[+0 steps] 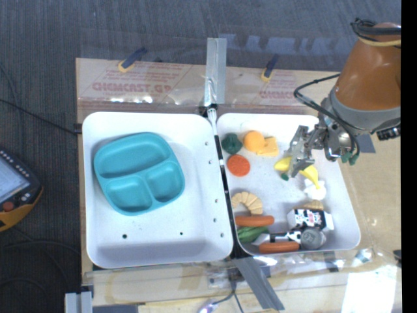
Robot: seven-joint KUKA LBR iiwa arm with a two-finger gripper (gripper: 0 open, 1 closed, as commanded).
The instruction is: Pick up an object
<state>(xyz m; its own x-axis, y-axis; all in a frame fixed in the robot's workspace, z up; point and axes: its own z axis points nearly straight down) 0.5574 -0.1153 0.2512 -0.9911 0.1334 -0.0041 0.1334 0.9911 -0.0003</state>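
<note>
1. The end effector (298, 156) sits low in the right bin (348, 204), near its far right corner, fingers clamped on a yellow banana (285, 165)
2. Just beside it towards the right edge lies a yellow and white toy (313, 182)
3. A teal divided plate (138, 171) rests in the left bin (104, 243)

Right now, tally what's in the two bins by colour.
Blue: 1, tray
Green: 2, dark piece, pod
Orange: 2, slice, fruit
Yellow: 3, cheese, banana, piece at the gripper
Tan: 1, croissant
Red: 2, sausages
Black-white: 1, carton
Grey: 1, can
Total: 13
</note>
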